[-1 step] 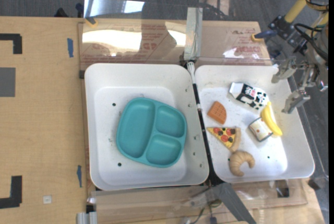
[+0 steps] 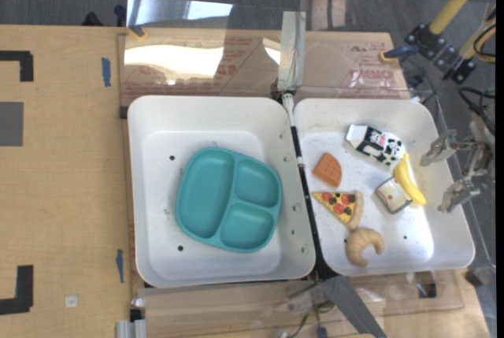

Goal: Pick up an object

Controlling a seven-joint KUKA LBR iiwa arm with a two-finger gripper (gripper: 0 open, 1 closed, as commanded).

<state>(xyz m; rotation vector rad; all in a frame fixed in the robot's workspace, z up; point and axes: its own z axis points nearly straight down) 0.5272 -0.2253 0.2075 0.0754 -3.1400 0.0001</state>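
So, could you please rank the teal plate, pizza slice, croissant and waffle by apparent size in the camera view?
1. teal plate, by far the largest
2. pizza slice and croissant, too alike to rank
3. waffle, smallest

arm: pose cannot be told | claw: state cannot be told

You have two white bins: the left bin point(image 2: 150, 171) and the right bin point(image 2: 449, 242). In the left one, count one teal divided plate point(image 2: 228, 198). In the right, count six small items, one each: milk carton point(image 2: 375, 144), waffle point(image 2: 328, 169), pizza slice point(image 2: 341, 205), banana point(image 2: 409, 180), croissant point(image 2: 363, 243), and small boxy block point(image 2: 391, 195).
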